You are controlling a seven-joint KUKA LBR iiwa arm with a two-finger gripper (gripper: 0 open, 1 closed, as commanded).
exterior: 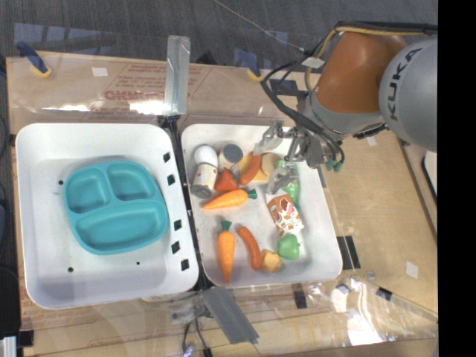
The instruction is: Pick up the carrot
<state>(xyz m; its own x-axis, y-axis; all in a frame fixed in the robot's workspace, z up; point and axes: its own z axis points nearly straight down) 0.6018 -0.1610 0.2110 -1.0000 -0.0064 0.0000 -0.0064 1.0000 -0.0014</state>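
Note:
Two carrots lie in the right bin (327, 233). One carrot (225, 198) lies crosswise in the middle, its green tip pointing right. A second carrot (226, 248) lies lengthwise near the front wall, green top away from me. A third orange piece (251, 169) leans beside them, and I cannot tell what it is. My gripper (285, 157) hangs low over the bin's back right part, to the right of that orange piece and apart from both carrots. Nothing shows in its grasp.
The right bin also holds a white can (204, 157), a grey cap (233, 152), a red pepper (250, 245), a printed pouch (285, 213) and green pieces (289, 247). The left bin (37, 259) holds a teal divided plate (115, 204). A grey divider post (177, 76) stands behind the bins.

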